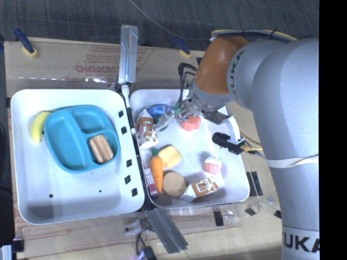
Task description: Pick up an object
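My gripper (183,109) reaches down into the far part of the right bin (236,169), below the orange wrist band. It hangs just above and left of a pink-red toy fruit (191,124) and right of a blue object (158,111). Nothing is visibly held. A brown-and-white carton (146,131) stands by the bin's left wall. Nearer the front lie a yellow block (169,156), a carrot (156,170), a round brown bun (174,184), a pink cupcake (212,165) and a second carton (204,187).
The left bin (32,199) holds a blue divided plate (76,129) with a brown roll (101,148) in it, and a banana (37,127) beside it. A black fitting (225,141) sticks out at the right bin's right side. The arm's big grey body fills the right.
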`<state>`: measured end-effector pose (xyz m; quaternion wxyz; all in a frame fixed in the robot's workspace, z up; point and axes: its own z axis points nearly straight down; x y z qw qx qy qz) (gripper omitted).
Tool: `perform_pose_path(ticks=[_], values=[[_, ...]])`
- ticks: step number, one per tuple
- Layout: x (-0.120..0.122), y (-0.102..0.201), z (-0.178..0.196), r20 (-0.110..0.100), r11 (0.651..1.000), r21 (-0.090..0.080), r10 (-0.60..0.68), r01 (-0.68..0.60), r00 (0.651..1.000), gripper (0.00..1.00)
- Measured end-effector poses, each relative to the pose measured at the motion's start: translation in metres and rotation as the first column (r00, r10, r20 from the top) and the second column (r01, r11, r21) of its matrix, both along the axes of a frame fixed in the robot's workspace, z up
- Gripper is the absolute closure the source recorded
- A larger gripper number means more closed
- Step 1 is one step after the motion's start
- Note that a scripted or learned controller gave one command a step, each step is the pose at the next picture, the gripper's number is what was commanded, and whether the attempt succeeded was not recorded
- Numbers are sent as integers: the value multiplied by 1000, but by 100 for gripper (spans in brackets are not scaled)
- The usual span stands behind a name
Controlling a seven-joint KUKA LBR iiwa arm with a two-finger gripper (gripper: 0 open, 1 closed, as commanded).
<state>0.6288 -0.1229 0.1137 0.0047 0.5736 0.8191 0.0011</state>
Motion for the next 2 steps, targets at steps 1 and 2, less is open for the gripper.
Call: perform_pose_path(ticks=[1, 2], values=[[4, -38, 11, -8, 984, 2, -179, 179, 984, 0], [29, -6, 16, -6, 1000, 3, -20, 20, 1000, 0]])
